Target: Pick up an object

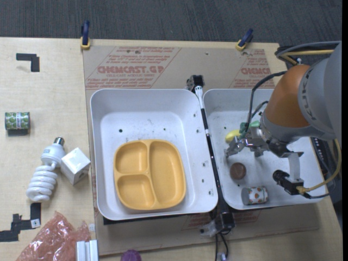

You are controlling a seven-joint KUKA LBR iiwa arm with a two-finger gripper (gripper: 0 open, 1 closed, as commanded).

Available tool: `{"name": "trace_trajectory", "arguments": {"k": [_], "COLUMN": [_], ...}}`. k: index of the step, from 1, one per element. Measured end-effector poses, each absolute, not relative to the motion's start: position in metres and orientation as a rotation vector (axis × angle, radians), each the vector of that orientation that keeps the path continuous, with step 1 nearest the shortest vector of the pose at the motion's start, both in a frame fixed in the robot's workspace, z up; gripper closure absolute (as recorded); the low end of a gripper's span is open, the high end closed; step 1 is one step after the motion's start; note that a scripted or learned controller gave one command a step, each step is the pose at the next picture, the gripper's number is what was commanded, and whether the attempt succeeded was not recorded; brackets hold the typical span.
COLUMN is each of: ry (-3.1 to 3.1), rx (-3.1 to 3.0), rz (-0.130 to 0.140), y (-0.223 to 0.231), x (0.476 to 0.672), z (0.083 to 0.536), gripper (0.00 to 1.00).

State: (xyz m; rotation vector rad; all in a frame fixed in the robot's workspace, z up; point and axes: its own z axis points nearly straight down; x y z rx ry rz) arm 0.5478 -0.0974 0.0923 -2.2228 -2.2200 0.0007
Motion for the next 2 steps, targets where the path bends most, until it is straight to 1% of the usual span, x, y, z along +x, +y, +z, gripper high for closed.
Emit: {"name": "trace_trajectory", "arguments": {"k": [1,2], "ry": [-2.222,-2.221], "rx": [-2.223,-2.223], "rz": [0.0,0.0], "y": [-0.0979,-0.0978], "x": [0.5484,0.5484], "z": [0.1021,0.1021], "gripper": [1.0,0.0]}}
